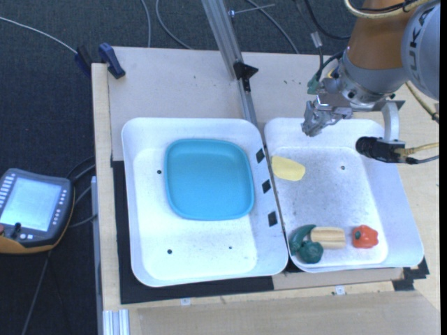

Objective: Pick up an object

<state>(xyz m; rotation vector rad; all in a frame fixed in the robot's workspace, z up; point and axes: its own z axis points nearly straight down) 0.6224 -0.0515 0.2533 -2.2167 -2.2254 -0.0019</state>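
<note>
Two bins sit side by side on the bench (174, 82), touching along their inner edges. The left bin (140, 257) holds a square plate (209, 179), lying flat near its middle. In the right bin (398, 215), a small flat piece (288, 168) lies at the left wall, toward the far end. Along the near wall three things lie in a row: a pepper-like item (306, 243) at the left, a short block (328, 237) touching it, and a tomato-like item (364, 236) just to the right. The gripper (316, 123) hangs over the right bin's far left corner, apart from all of them. A handheld pendant (33, 209) rests off the bench's left side.
</note>
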